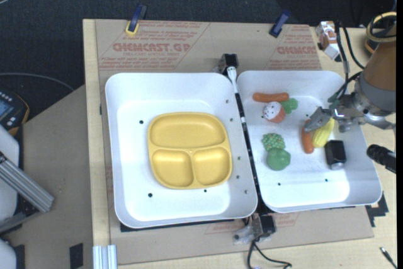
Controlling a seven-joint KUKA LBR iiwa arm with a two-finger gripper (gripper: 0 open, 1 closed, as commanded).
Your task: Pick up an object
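Note:
My gripper (330,122) hangs over the right side of the right bin (315,195), open, with its two fingers spread just above a yellow corn piece (324,133). Nothing is held between them. An orange sausage-like piece (307,141) lies against the corn's left side. A black block (335,154) rests just below the corn. Farther left lie a carrot (271,97), a red-and-white piece (272,112) with a small green bit (289,105) beside it, a broccoli floret (272,141) and a round green piece (278,159).
The left bin (126,135) holds a yellow three-compartment plate (189,149). A black divider clip (230,63) sits between the bins at the back. Cables and the arm's grey body (381,82) crowd the right edge. Cardboard lies under both bins.

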